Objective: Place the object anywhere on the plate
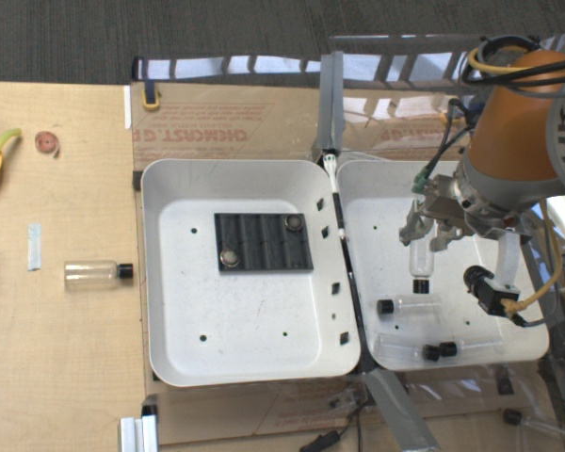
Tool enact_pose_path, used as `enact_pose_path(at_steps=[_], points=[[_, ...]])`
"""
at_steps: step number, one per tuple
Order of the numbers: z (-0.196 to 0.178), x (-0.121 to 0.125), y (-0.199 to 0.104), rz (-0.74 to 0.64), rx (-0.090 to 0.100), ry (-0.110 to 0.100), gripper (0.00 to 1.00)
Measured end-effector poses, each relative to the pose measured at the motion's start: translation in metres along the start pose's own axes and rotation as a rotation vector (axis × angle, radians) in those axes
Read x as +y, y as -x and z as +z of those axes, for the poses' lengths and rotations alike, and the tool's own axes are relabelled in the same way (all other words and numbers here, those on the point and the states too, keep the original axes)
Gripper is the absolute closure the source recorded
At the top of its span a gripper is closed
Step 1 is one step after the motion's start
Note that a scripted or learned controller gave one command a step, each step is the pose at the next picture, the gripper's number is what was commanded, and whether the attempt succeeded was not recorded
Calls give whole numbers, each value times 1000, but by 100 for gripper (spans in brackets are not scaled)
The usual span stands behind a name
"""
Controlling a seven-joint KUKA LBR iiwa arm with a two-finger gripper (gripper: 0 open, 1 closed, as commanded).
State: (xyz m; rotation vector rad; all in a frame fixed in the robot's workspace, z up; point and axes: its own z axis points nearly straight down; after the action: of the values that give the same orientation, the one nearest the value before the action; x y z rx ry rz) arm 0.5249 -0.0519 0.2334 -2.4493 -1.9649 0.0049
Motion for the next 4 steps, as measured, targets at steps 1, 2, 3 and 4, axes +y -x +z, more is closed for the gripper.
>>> enact_pose_path(at_steps=[1, 2, 3, 4], points=[[-102, 75, -9, 65, -2, 0, 100], [-36, 33, -78, 51, -2, -1, 100], [-43, -65, -126, -197, -1, -1, 100], [-156, 49, -72, -218, -2, 1, 100]])
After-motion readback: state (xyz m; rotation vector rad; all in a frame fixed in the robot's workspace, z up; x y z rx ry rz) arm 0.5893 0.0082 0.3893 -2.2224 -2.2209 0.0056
